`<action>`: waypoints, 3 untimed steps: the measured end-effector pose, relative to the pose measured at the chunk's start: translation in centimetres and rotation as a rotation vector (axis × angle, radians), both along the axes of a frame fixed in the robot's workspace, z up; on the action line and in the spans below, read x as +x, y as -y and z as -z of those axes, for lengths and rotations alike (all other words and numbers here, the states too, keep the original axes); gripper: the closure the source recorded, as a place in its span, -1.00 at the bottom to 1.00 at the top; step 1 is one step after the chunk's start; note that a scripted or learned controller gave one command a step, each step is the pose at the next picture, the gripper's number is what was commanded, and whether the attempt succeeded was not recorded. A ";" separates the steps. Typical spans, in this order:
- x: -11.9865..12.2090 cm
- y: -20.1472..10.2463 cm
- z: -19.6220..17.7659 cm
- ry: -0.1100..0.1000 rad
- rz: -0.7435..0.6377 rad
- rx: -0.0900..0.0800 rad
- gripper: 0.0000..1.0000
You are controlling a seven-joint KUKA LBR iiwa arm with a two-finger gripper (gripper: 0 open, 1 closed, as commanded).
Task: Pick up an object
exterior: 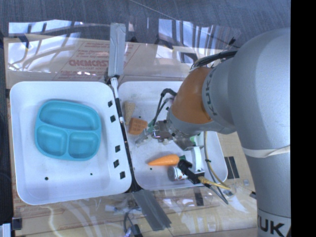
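Observation:
The right bin (148,91) holds three small things. A tan cone-shaped piece (129,109) lies near its left wall, with a brown bread-like piece (137,127) just below it. An orange carrot (163,160) lies towards the front of the bin. My gripper (147,134) hangs low over the middle of this bin, right beside the brown piece and above the carrot. The grey wrist and the orange band cover the bin's right half. Nothing is visibly held.
The left bin (29,181) carries a blue divided plate (68,130) with three compartments. A hinged divider with black clips (118,137) separates the two bins. Cardboard and tape line the bench behind the bins.

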State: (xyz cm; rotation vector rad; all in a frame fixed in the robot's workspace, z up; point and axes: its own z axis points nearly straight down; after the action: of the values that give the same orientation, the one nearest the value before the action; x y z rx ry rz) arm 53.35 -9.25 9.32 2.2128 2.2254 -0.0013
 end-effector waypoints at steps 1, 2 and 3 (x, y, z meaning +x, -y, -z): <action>8.3 0.9 -1.0 -0.002 0.000 0.003 -1.00; 8.3 0.8 -1.9 -0.004 -0.005 0.004 1.00; 8.3 0.8 -1.9 -0.004 -0.006 0.004 -1.00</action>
State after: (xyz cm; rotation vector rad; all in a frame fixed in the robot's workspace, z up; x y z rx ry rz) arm 61.65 -10.09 11.22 2.2104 2.2360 -0.0021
